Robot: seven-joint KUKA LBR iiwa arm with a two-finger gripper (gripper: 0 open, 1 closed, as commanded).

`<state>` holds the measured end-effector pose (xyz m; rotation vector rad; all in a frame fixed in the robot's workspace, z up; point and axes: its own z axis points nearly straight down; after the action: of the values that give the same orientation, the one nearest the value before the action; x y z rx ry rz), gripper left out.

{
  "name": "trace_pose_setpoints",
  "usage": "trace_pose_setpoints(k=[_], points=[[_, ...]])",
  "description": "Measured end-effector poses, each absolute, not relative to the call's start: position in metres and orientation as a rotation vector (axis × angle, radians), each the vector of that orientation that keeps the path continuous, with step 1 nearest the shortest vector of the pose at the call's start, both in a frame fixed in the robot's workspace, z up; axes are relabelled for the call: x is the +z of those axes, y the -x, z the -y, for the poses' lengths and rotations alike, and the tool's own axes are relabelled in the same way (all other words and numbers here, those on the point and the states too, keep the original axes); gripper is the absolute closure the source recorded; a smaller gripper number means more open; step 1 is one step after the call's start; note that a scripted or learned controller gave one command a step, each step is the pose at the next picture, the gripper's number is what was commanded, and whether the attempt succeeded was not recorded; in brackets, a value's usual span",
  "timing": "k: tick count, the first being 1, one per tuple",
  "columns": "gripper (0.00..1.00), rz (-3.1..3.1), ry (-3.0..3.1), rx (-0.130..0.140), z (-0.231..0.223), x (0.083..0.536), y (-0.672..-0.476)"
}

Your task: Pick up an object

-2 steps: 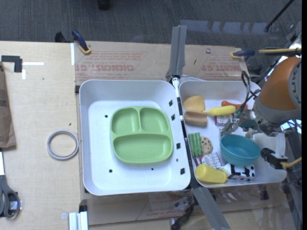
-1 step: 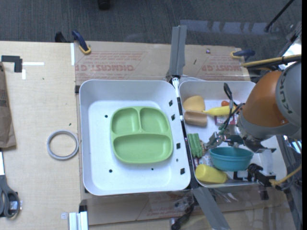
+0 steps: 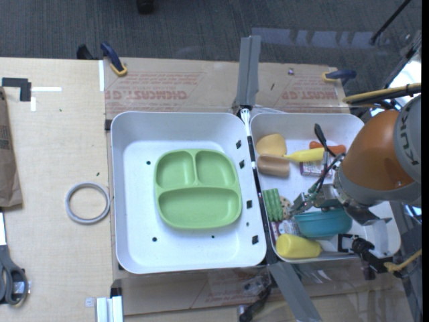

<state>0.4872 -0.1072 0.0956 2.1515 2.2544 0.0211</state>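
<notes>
Grey arm's gripper (image 3: pixel 320 203) low over round teal plastic bowl (image 3: pixel 323 223) in right white bin (image 3: pixel 295 121), probably targeting it; claw state unreadable.

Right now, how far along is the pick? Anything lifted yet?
Done: the arm has reached over the right bin. In hand: nothing I can confirm; the wrist blocks the end effector, which sits low near the teal bowl. Left: a visible lift. The yellow object, green ridged piece and tan block lie in the bin; the green plate rests in the left bin.
</notes>
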Motion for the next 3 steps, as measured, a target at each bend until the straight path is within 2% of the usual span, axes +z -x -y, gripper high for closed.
trace_pose_setpoints(k=[1, 2, 3], points=[[0.00, -2.541, -1.854, -0.003, 0.156, 0.093, -0.529], [0.00, -2.550, -1.842, -0.003, 0.136, 0.092, -0.497], [0.00, -2.314, -2.131, -0.007, 0.106, 0.088, -0.569]])
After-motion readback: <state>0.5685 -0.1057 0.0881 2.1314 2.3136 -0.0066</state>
